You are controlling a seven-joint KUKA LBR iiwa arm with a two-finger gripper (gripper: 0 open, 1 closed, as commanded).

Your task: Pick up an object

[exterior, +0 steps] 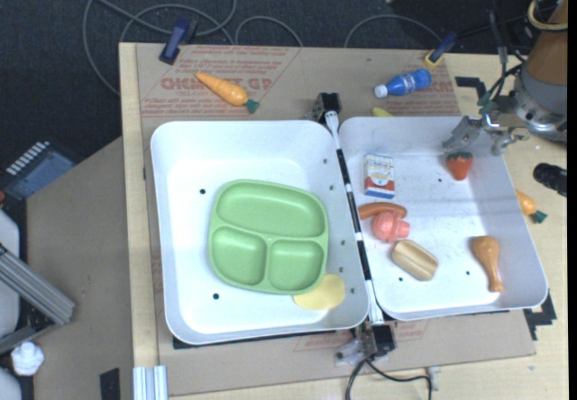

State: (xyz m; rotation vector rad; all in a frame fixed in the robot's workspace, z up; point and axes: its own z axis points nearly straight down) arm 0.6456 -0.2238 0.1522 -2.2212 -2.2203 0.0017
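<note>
Gripper (475, 135) sits over the far right corner of the right bin (424, 304), arm entering from the right edge. Whether it is open or closed cannot be told from this angle. A small red strawberry-like toy (460, 167) lies just below it on the bin floor; contact between the two not resolvable.

Right bin contents: small white carton (380, 176) near the left wall, orange hot dog (381, 210) touching a pink piece (391, 227) beneath it, tan bread roll (414, 259) just below those, chicken drumstick (488, 260) toward the right wall.

Left bin (176, 164): green divided tray (268, 234) at centre, pale yellow piece (318, 294) touching its near right corner.

On the table (144, 209) outside the bins: toy carrot (225, 90) beyond the left bin, blue-and-white bottle (403, 84) beyond the right bin.
</note>
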